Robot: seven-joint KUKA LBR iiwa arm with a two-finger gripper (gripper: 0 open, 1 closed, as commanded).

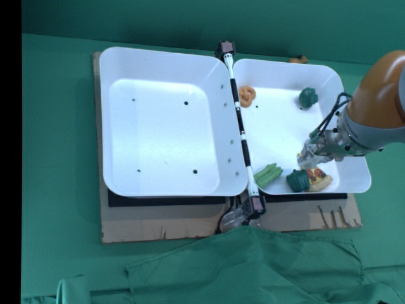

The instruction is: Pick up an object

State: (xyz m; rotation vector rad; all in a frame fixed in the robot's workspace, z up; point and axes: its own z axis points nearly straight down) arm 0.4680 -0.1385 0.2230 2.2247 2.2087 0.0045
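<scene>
The pizza slice (319,179) lies just below the gripper (310,159), near the right bin's (278,116) front edge; a dark green pepper (297,180) touches its left side; green beans (268,174) lie further left; a pretzel (247,95) and broccoli (308,97) sit well beyond the gripper; its state cannot be told.

1. Hovering low in the right bin (354,181): gripper (310,161), just above a pizza slice (319,179).
2. Lying nearby: dark green pepper (297,180), green beans (268,174).
3. Sitting farther back: pretzel (247,95), broccoli (308,97).
</scene>
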